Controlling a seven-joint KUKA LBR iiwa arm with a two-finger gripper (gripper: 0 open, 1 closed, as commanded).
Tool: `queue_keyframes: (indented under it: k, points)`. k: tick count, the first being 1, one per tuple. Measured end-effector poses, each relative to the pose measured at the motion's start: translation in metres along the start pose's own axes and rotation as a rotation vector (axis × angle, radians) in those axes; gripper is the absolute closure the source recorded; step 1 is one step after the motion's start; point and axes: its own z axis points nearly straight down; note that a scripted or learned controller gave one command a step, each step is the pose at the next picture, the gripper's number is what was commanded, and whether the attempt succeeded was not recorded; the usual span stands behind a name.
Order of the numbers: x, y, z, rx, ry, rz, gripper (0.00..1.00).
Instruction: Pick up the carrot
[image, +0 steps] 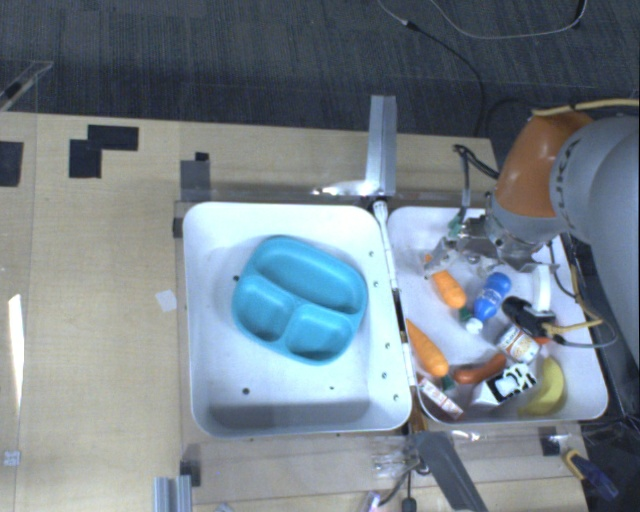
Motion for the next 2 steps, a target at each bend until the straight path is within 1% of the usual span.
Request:
queue_keyframes:
  k: [1, 2]
  points:
    - [0.001, 0.002, -0.012, -0.006, 0.0, 0.0, 1.0]
    - [0.032, 0.012, -0.116, -0.001, 0.0, 0.054, 1.0]
